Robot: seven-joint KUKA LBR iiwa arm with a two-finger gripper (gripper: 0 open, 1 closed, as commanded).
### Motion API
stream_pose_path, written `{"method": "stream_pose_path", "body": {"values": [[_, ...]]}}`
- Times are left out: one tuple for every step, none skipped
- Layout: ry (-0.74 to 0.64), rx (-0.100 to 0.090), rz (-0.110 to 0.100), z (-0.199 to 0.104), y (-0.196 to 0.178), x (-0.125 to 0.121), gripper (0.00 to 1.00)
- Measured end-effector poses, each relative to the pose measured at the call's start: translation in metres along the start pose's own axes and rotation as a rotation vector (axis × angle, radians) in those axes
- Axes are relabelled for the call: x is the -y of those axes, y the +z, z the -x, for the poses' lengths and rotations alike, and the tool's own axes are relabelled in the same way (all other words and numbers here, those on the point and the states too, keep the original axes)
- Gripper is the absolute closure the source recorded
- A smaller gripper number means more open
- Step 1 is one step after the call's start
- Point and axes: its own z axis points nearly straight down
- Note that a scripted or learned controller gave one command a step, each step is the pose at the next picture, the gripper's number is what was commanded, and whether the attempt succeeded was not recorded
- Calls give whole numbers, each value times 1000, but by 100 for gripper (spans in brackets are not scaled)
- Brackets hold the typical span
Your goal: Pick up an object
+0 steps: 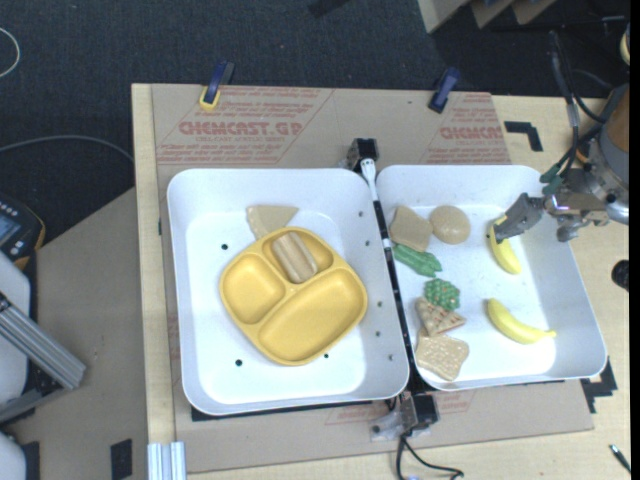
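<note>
My gripper hangs over the right side of the right bin, fingers spread open with nothing between them. Its left fingertip sits just above the top end of a small yellow banana. A second banana lies nearer the front. Further left in this bin are a round tan bun, a tan wedge, a green pod, a green broccoli piece and two toast pieces.
The left bin holds a yellow divided plate with a brown roll in one compartment and a tan slice behind it. A black divider strip runs between the bins. Cables hang at the right.
</note>
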Motion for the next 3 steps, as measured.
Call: {"method": "stream_pose_path", "body": {"values": [[-11, -7, -14, -118, 99, 28, 0], [2, 0, 2, -110, 82, 24, 100], [-11, -4, 3, -203, 43, 47, 100]]}}
